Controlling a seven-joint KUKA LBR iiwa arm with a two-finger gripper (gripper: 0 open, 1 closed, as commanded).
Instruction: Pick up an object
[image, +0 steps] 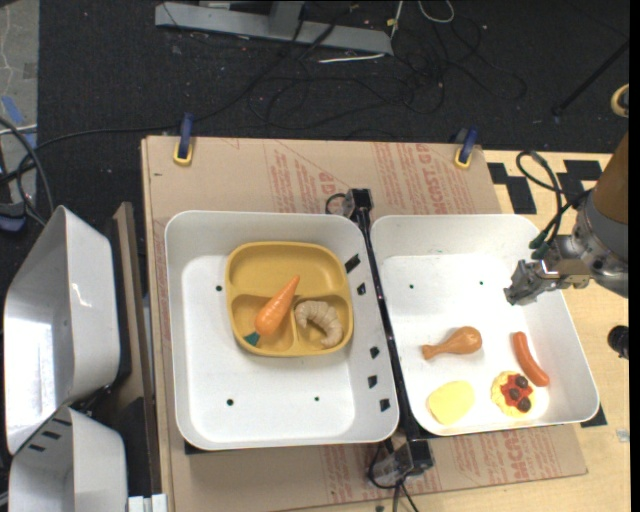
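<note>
In the right bin (450, 240) lie a chicken drumstick (454, 345), a red sausage (530, 358), a round yellow slice (450, 402) and a small pizza-like disc with red topping (516, 393). In the left bin (200, 300) stands a yellow divided plate (250, 270) that carries a carrot (277, 306) and a pale shrimp (322, 320). My gripper (522, 285) hangs over the right side of the right bin, above and behind the sausage. It touches none of the food.
The two bins sit side by side on a cardboard sheet (300, 165) held by yellow clamps (182, 150). White containers (60, 300) stand at the left edge. Cables run across the dark floor behind the bench.
</note>
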